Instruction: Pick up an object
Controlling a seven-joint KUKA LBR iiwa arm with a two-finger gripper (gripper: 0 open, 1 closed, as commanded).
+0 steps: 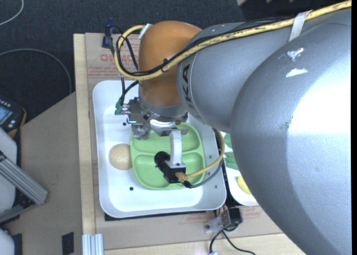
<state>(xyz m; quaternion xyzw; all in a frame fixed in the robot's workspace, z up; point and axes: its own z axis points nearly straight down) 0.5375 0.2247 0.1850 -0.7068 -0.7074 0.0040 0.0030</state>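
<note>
white bin (107,192) on pale bench (83,136) | green tray (145,166) inside | dark carpet floor (44,19)

The left bin (114,195) is seen on the bench (83,70), and a green tray (146,164) with several compartments is laid in it. A beige ball (120,156) is placed on the white floor of this bin, just beside the tray's left edge. The arm (279,109) is stretched in from the right, and most of the right bin (241,192) is covered by it. The orange band (162,64) is found above the far part of the left bin. The gripper (149,128) is found over the tray's far edge.
</note>
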